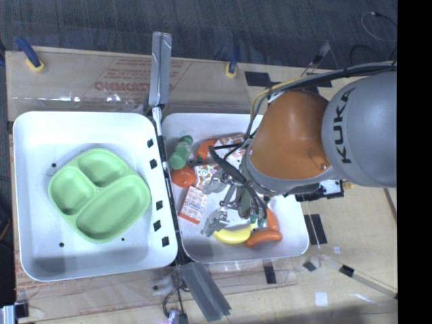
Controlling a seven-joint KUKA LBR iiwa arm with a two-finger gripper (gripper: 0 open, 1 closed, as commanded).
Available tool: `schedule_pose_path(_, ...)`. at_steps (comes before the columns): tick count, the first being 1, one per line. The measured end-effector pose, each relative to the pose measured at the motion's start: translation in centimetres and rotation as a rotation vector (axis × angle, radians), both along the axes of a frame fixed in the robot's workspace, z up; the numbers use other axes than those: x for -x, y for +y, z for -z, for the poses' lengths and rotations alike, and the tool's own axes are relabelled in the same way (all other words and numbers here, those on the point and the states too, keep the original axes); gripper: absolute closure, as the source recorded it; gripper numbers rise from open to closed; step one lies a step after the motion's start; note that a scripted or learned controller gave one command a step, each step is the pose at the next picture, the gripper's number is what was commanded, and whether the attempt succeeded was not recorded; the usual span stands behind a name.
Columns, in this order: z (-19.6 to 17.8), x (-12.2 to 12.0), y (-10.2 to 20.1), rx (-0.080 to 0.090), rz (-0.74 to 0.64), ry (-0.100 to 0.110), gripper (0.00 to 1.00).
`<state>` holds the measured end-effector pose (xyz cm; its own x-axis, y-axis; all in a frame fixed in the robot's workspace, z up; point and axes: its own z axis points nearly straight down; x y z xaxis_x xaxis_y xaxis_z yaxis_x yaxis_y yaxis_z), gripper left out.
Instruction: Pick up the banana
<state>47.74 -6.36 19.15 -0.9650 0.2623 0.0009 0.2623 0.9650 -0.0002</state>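
Arm (324,137) reaches in, gripper (233,214) pointing down.

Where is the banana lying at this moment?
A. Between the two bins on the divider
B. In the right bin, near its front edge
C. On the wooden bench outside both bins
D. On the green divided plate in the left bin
B: the banana lies in the right bin near its front wall, beside an orange item, with the gripper just above it.
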Motion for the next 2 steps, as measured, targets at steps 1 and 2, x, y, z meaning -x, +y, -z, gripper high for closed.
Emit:
schedule_pose_path(1, 9.5, -0.3, -2.8, 0.000, 0.022, -0.013, 0.00)
schedule_pose_path(2, 8.3, -0.7, -2.8, 0.003, 0.020, -0.026, 1.00)
